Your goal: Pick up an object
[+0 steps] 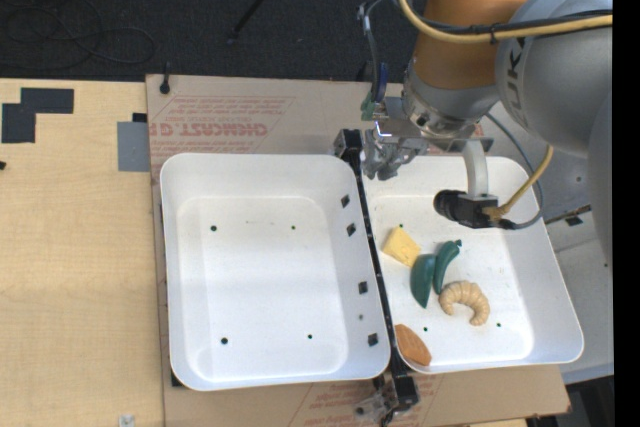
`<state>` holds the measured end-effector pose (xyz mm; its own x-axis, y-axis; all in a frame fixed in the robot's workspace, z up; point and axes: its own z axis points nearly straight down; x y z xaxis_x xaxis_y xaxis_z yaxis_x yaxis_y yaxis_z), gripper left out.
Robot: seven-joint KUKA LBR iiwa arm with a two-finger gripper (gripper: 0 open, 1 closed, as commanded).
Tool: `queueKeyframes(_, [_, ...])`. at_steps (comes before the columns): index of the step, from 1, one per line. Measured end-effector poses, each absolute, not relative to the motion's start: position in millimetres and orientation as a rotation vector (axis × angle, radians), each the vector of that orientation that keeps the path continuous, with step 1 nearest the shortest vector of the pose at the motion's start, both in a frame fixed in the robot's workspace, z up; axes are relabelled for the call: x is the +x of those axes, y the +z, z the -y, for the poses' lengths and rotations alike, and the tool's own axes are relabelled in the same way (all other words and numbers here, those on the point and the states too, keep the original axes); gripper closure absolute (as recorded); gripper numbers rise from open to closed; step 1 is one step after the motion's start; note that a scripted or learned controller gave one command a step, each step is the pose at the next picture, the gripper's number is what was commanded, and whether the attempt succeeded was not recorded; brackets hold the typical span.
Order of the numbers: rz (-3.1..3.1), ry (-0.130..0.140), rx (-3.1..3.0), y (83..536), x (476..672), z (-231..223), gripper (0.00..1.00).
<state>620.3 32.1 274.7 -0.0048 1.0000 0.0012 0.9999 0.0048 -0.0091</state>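
Four small things lie in the right bin [545, 315]: a yellow wedge [402, 246], a green pepper [434, 272], a tan curled piece [467, 301] just beside the pepper, and an orange-brown piece [412, 345] against the near-left wall. The left bin [180, 215] sits alongside on the surface [70, 265]. The pincer [385, 158] hangs over the far-left corner of the right bin, apart from all four; whether it is apart or together I cannot tell. To do this well, I judge it should pick the yellow wedge, nearest and free of neighbours, centre above it, then descend straight.
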Motion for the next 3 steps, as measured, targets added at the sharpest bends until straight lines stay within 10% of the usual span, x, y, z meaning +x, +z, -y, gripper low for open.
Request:
queueKeyframes(1, [2.225, 0.002, -2.214, 261, 641.7, -81, 1.0])
queueKeyframes(2, [2.23, -0.018, -2.224, 426, 633.5, -89, 1.0])
queueKeyframes(3, [2.216, 0.023, -2.21, 262, 641.4, -127, 1.0])
